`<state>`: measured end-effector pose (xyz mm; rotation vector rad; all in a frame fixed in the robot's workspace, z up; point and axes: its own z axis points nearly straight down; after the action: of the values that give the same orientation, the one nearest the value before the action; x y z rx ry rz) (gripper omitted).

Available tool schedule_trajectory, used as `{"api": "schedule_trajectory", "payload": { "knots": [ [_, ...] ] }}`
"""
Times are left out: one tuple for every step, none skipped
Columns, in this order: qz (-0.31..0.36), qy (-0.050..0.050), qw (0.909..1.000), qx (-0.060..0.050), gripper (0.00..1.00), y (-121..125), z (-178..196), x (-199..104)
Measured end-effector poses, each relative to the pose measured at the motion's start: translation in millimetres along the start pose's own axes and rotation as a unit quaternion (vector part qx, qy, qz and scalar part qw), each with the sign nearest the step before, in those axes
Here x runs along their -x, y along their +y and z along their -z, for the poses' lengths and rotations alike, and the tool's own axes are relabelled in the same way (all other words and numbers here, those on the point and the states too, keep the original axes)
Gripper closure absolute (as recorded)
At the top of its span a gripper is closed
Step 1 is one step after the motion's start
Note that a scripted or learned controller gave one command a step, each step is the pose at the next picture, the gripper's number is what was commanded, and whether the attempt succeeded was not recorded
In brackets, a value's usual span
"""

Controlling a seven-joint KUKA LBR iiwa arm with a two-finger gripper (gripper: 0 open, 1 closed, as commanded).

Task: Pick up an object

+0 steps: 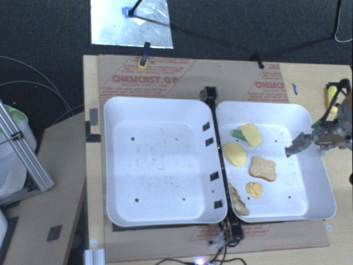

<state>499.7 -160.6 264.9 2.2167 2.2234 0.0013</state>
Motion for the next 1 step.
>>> {"api": "schedule_trajectory", "payload": {
  "knots": [
    [0.002,0.003,1.0000,-0.006,0.00,18.1,-151.8,-44.6]
  ]
}}
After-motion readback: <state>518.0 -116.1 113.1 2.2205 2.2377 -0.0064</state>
